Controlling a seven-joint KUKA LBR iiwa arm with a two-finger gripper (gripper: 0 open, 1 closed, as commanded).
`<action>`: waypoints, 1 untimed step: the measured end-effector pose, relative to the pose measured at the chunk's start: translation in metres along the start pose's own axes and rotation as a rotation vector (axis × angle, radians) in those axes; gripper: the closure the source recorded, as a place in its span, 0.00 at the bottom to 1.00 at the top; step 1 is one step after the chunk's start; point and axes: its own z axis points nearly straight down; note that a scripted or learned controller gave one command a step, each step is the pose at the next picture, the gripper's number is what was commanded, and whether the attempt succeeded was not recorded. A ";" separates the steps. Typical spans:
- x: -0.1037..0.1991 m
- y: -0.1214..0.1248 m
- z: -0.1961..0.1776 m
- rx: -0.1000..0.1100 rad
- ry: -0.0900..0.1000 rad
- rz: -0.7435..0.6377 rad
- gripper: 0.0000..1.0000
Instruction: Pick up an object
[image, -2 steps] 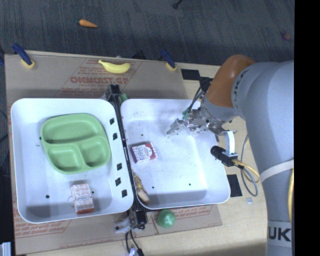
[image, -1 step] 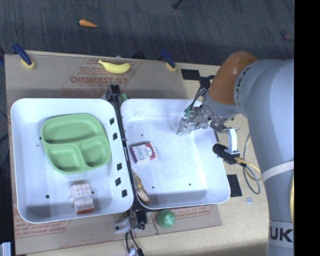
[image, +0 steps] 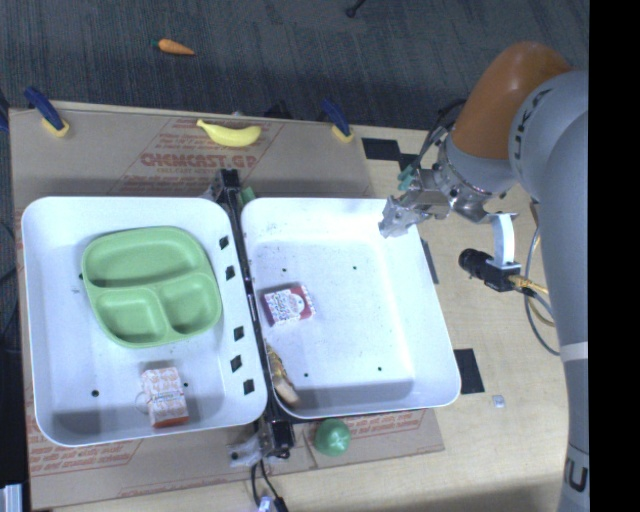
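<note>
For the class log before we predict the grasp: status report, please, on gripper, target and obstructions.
Gripper over right bin's far right corner, nothing seen between its fingers. Red packet lies flat near that bin's left wall, untouched. Nothing between them.

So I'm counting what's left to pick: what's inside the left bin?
The left bin holds a green divided tray, its compartments bare, and a small orange-and-white packet nearer the front. Whatever lies beneath the tray is covered.
</note>
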 end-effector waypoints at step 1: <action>0.000 -0.001 0.002 0.003 0.001 0.000 0.00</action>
